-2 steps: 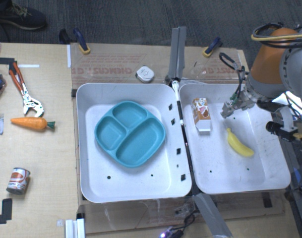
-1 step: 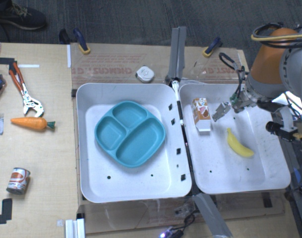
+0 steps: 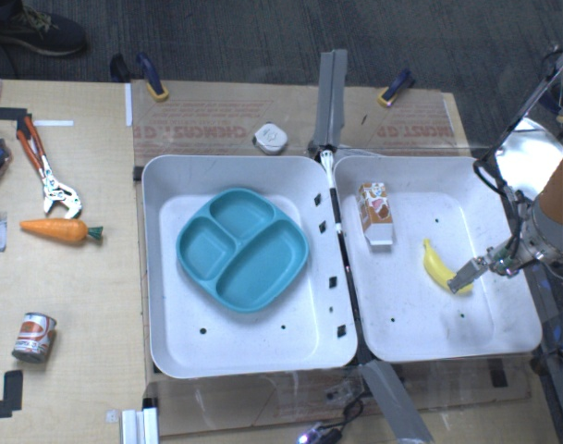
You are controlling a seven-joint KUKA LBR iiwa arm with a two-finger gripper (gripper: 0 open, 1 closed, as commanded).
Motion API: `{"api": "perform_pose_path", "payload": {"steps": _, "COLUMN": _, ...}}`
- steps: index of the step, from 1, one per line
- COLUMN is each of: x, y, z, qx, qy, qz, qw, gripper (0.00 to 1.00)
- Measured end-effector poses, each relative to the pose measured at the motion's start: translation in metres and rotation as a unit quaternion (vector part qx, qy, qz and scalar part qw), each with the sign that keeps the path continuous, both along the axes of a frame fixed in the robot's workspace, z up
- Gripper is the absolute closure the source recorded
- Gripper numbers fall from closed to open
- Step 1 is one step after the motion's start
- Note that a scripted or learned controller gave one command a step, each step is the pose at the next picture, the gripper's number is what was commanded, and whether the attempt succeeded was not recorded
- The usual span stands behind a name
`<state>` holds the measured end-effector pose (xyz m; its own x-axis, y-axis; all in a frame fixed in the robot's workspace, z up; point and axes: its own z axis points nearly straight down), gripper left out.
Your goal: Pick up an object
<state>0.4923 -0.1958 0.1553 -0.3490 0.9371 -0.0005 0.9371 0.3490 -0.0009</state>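
- The gripper (image 3: 466, 278) reaches into the right bin (image 3: 406, 336) from the right, its tip low over the bin floor.
- Whether its tips are apart or together, I cannot tell; they blur into one grey shape.
- The banana (image 3: 435, 265) lies just left of the tip, its lower end touching or nearly touching it.
- A small carton (image 3: 375, 215) lies further off, up and to the left of the gripper, near the bin's back wall.
- Well to the gripper's left, the left bin (image 3: 170, 340) holds a blue divided plate (image 3: 243, 250).
- Far left, on the bench, lie a carrot (image 3: 56, 231), a wrench (image 3: 48, 176) and a can (image 3: 32, 336).
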Motion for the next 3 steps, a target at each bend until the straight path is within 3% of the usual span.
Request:
{"api": "perform_pose_path", "payload": {"steps": 1, "x": 0.078, "y": -0.018, "z": -0.064, "qx": 0.0049, "qy": 0.001, "qz": -0.095, "qw": 0.9955, "gripper": 0.0}}
{"api": "perform_pose_path", "payload": {"steps": 2, "x": 0.167, "y": 0.073, "z": -0.062, "qx": -0.0008, "qy": -0.002, "qz": 0.04, "qw": 0.9992, "gripper": 0.0}}
{"api": "perform_pose_path", "payload": {"steps": 3, "x": 0.039, "y": -0.018, "z": -0.043, "qx": -0.0003, "qy": 0.0, "qz": 0.041, "qw": 0.9991, "gripper": 0.0}}
